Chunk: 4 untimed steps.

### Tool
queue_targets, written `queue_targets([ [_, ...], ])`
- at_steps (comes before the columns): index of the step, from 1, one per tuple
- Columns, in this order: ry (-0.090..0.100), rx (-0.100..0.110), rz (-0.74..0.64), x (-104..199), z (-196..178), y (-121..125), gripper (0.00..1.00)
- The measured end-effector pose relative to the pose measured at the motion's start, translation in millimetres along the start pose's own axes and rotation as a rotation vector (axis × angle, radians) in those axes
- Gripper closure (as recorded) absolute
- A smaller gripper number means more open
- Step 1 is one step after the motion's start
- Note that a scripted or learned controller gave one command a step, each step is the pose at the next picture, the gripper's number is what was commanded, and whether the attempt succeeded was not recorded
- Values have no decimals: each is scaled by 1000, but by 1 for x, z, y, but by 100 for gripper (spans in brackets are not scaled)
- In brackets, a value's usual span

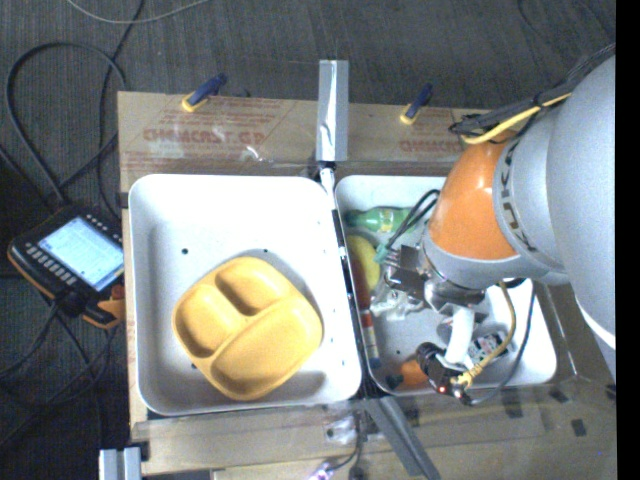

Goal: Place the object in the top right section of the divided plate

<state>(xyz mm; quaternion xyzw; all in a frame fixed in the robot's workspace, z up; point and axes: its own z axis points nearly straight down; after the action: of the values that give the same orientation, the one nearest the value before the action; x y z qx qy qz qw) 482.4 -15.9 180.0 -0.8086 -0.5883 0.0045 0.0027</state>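
The yellow divided plate point(248, 326) lies in the left bin point(160, 218), slightly turned, and all its sections are bare. My gripper point(398, 290) is down in the right bin point(540, 353), mostly hidden under the orange wrist band and grey arm. It hangs close to a yellow object point(362, 260) near the bin's left wall. A green object point(375, 218) lies just behind that one. A small orange object point(410, 375) rests at the bin's front edge. I cannot see anything between the fingers.
A thin red object point(367, 320) lies along the wall between the two bins. A metal post point(332, 108) stands behind the bins. A handheld pendant point(72, 258) with a lit screen sits off the bench's left side.
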Motion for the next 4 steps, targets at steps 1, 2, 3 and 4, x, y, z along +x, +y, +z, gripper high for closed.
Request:
queue_targets([
  [1, -2, -2, 430, -35, -12, 20, 100],
  [2, -2, -1, 417, 69, 0, -14, 100],
  [3, -2, -1, 555, -9, 0, 3, 100],
  [4, -1, -1, 709, -33, 0, 23, 100],
])
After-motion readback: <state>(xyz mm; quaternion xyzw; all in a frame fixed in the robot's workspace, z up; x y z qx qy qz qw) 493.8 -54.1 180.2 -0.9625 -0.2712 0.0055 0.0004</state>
